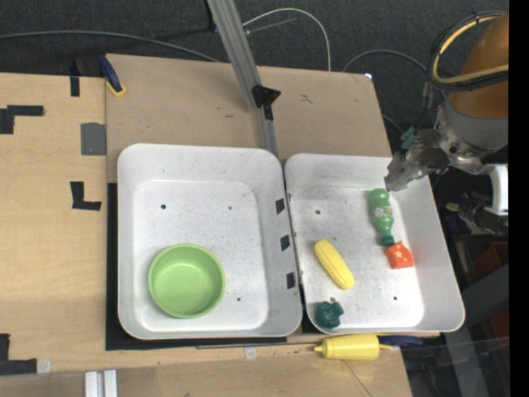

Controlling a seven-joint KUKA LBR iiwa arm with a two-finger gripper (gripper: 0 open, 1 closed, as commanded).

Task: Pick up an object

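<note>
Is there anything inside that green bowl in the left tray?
The green bowl sits in the left bin and, seen from above, shows only its own green inner surface, with nothing in it. The patch of bin floor under the bowl is covered, so whatever lies beneath cannot be seen.

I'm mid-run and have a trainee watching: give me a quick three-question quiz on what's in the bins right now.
1. True or false: the green bowl sits in the left bin.
2. Which thing lies closest to the hand? A) corn B) green bottle C) yellow bottle
3. Fill in: the yellow bottle lies outside the right bin, just past its ____ edge.

Key
1. True; it is in that bin's near left corner.
2. B; the hand is just above the bottle's far end, near the bin's far right corner.
3. Near; it lies on the bench in front of the bin.
</note>
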